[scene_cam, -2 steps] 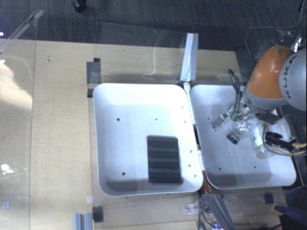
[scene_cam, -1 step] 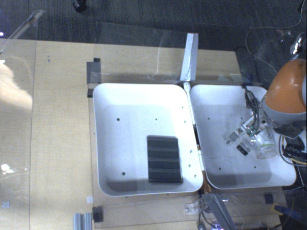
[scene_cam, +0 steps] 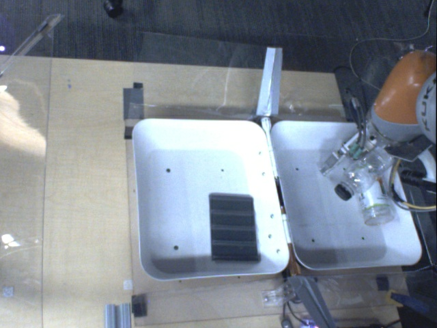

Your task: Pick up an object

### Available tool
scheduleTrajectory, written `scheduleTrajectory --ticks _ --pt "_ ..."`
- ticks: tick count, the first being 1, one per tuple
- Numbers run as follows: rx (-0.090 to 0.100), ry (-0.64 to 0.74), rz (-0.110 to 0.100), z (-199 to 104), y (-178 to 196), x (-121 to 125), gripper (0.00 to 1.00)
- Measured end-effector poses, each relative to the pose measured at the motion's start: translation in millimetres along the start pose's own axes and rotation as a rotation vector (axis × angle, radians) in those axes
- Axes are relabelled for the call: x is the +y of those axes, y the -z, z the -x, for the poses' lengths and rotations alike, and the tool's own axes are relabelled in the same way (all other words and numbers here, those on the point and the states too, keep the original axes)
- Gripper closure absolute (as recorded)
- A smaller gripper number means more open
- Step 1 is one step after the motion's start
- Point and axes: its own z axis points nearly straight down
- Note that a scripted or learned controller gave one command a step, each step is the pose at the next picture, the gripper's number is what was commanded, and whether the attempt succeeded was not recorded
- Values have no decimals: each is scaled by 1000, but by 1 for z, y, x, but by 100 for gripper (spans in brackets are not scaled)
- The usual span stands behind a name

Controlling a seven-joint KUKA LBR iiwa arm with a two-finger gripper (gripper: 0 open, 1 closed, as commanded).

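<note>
step: reach not yet begun | object: dark ribbed block (scene_cam: pixel 234 227) lies flat in the left bin (scene_cam: pixel 153 183), near its front edge | advice: cross the divider, come down square over the block's short sides | gripper (scene_cam: pixel 360 176): hangs over the right bin (scene_cam: pixel 307 203), well apart from the block; its state I cannot tell

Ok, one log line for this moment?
arm: over right bin | gripper: above bin floor | black ridged block: left bin, untouched | pick: not done
</note>
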Motion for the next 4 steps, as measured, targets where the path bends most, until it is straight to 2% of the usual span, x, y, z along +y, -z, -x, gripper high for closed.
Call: scheduleTrajectory --ticks 1,2,3,4 --pt "-4 117 -3 -16 5 -32 0" --pt "-6 55 -3 7 -3 3 0" --pt "-4 204 -7 -9 11 -28 0" --pt "-6 271 -10 0 26 -18 0"
